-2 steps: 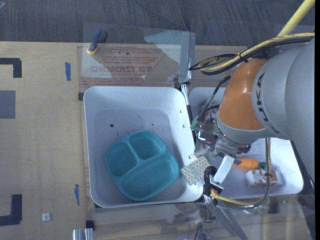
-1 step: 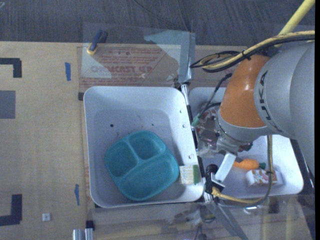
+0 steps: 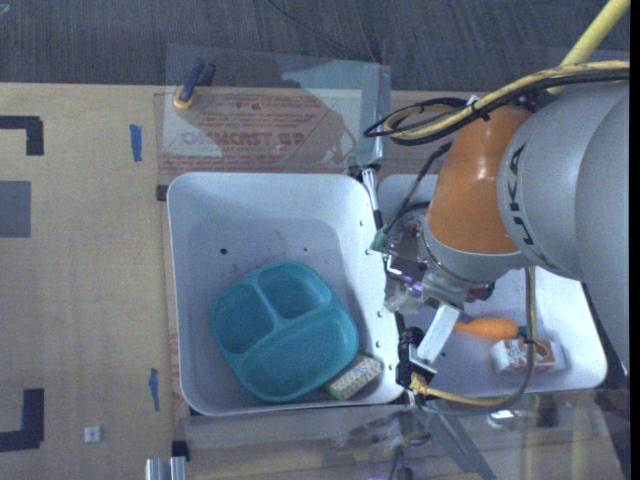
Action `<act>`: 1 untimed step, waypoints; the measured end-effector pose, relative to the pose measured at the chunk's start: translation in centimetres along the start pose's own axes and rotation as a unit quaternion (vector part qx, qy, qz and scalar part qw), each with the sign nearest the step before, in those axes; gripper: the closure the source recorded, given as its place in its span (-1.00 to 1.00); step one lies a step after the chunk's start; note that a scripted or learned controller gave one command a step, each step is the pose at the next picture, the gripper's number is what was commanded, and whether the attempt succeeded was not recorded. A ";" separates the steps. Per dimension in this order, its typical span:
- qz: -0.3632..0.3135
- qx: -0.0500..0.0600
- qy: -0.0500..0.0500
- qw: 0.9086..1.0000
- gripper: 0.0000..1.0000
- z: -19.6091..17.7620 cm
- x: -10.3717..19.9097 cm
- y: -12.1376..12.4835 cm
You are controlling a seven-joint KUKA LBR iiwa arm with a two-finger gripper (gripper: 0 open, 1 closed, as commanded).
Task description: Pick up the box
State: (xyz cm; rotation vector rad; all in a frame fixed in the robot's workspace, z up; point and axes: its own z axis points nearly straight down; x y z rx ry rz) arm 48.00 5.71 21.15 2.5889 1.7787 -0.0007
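Arm (image 3: 560,168) over right bin (image 3: 578,320), gripper (image 3: 412,283) (grip unreadable) by its inner wall, box (image 3: 525,354) beside orange piece (image 3: 488,328)

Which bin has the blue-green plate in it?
The bin on the view's left: the teal divided plate lies in it. The other bin, under the arm, holds a small box and an orange thing.

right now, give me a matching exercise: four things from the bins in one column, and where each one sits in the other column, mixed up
Things
1. teal divided plate
2. speckled block
3. orange piece
4. small white box

Places
A. right bin, farthest right of the four
B. middle of the left bin
C. right bin, between the box and the arm
D. left bin, lower right corner in the view, against the plate's edge

Pairs: 1-B, 2-D, 3-C, 4-A
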 end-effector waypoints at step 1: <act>-0.162 0.002 0.000 0.987 1.00 2.2 4.7 -1.9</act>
